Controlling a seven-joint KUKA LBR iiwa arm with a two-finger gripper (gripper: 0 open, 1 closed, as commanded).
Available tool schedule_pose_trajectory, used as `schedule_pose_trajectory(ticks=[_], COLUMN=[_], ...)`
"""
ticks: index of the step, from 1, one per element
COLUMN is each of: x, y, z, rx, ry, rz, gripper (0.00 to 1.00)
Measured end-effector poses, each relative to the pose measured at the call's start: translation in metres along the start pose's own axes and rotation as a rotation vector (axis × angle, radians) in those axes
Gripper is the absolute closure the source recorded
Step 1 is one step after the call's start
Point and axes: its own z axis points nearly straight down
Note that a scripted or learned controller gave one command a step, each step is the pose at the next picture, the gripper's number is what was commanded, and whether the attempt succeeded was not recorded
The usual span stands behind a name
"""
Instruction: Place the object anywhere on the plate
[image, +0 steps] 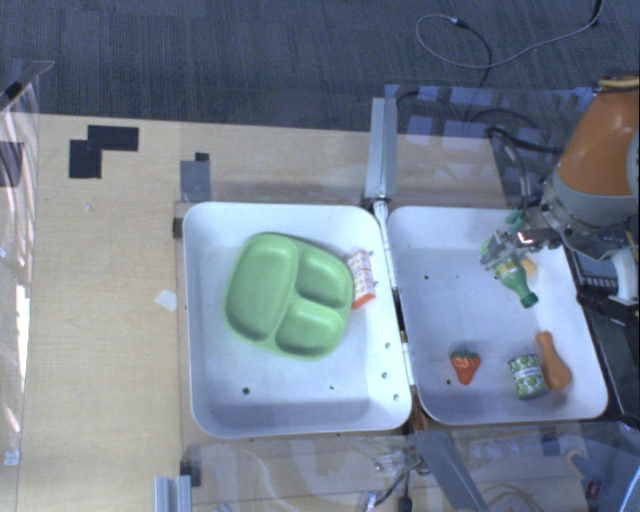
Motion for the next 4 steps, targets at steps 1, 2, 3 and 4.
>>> schedule_pose_trajectory(ticks=[1,2,3,4], x=[0.075,0.137,0.193,0.193], y=[-0.008,0.015,0.028,0.028], z=[-0.01,0.007,0.006,0.006], rx=[0.002,0.003,0.001,0.001], ry=[0.0,0.001,0.001,0.001], rz=[-0.146,-0.183,-0.399,-0.399], gripper=[1.0,1.0,1.0,0.0])
